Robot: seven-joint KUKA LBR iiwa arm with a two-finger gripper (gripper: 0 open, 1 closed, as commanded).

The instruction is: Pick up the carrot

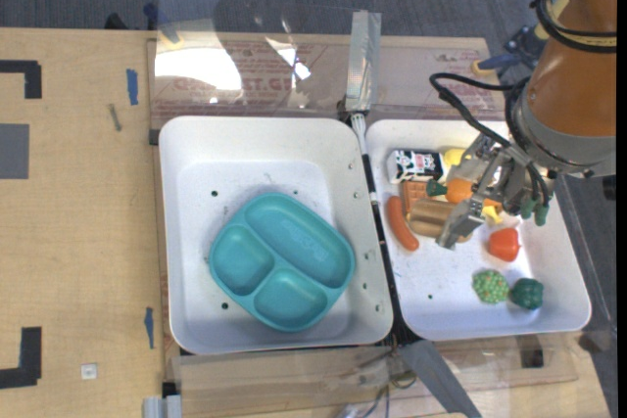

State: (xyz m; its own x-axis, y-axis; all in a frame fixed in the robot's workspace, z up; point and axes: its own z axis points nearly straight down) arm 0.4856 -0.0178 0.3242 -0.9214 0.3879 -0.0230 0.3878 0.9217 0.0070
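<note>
The carrot (402, 224) lies in the right bin (568, 308), close along that bin's inner wall, the one it shares with the left bin (186, 210). It runs lengthwise along that wall with only a narrow strip of white floor between the two. On its other side a brown block (428, 210) sits just beside it, touching or nearly so. Past the carrot's far end stands a black and white carton (413, 162), and a yellow piece (454, 158) lies just beyond the carton, away from the shared wall.

The gripper (470, 203) hangs over the brown block, on the side of the carrot away from the shared wall, with an orange piece (458, 190) showing against its fingers; whether it is open, closed or gripping anything cannot be told from here. The carrot itself lies free on the floor.

Farther from the carrot, toward the outer wall, sits a red tomato (504, 244). Near the front rim are a light green broccoli (491, 286) and a dark green one (526, 294), side by side. The floor between the carrot's near end and the front rim is open white plastic.

The left bin holds a teal divided plate (281, 259).
</note>
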